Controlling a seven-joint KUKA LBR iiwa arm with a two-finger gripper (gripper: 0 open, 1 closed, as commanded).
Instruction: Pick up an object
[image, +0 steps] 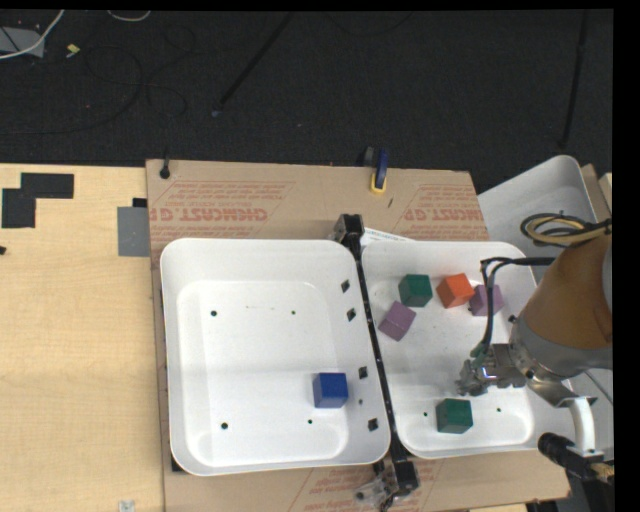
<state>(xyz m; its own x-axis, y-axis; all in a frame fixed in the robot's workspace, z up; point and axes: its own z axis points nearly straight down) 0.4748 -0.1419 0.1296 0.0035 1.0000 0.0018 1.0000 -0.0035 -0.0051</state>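
The dark green cube (455, 415) lay in the right bin (520, 440), near its front edge, just below the gripper (483, 377); it looked small, light and stiff, so two opposite flat faces seemed the best place to take it. The gripper was small and half hidden by the arm (570, 310), and I could not tell how it stood.
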